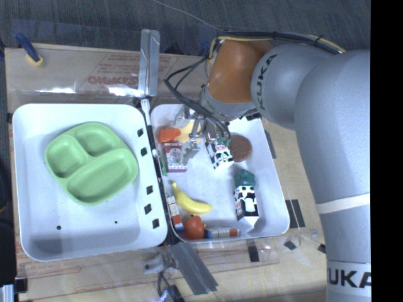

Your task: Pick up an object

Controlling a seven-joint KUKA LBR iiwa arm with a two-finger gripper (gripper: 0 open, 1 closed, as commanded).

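On the tabletop [63,65], the claw [200,129] hangs low in the right bin [277,197]; its grip I cannot tell. A banana [191,201] lies below it.

Bench [63,61] — left bin [25,187]; right bin [274,200]

"KUKA" on arm [334,168], lettering twice

Grey arm [327,124] with orange band [233,71], black cables (KUKA lettering in black).
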